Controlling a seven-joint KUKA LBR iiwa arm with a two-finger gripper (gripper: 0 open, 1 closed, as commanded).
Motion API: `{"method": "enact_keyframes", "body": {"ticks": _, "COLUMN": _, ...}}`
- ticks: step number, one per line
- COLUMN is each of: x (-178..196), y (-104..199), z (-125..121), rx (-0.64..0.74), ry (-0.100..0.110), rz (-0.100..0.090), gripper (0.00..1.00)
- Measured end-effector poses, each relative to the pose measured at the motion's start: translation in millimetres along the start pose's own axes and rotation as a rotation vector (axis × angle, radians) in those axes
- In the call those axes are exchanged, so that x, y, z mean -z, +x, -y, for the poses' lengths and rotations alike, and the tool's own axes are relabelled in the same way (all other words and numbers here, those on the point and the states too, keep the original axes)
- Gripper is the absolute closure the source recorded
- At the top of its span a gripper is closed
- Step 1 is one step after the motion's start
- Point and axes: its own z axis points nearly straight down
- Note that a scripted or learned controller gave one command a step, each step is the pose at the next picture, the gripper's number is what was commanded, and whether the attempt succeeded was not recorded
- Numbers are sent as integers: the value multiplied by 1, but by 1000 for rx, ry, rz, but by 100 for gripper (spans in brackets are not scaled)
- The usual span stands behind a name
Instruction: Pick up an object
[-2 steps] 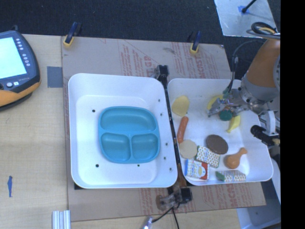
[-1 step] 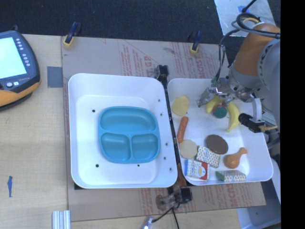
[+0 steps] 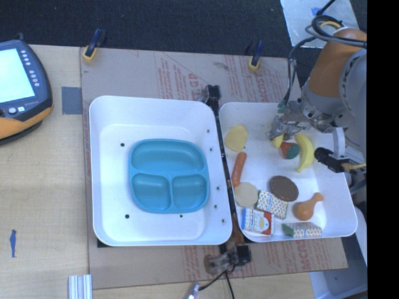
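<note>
My gripper [image 3: 285, 131] reaches into the right bin [image 3: 340, 226] from the right, at its upper middle. Its tip hangs directly over a small red and green piece [image 3: 288, 149] and a small yellow piece [image 3: 277, 141]. A yellow banana [image 3: 305, 152] lies just right of them. Further down the bin lie a pale yellow round piece [image 3: 236, 137], an orange carrot-like stick [image 3: 238, 168], a brown oval [image 3: 283, 188], a tan round [image 3: 246, 194], an orange drumstick [image 3: 307, 207] and small printed packets [image 3: 258, 220]. The gripper's own body hides its fingers.
The left bin [image 3: 103, 173] holds a blue three-section plate [image 3: 169, 174]. A tablet-like pendant [image 3: 20, 86] lies at the bench's far left. Clamps [image 3: 92, 45] hold the cardboard base at its rear edge. A cable fitting [image 3: 226, 258] sits at the front, between the bins.
</note>
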Motion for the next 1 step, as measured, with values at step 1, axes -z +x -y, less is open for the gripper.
{"method": "enact_keyframes", "body": {"ticks": 1, "x": 93, "y": 101, "z": 16, "rx": 0, "ry": -14, "rz": 2, "gripper": 100}}
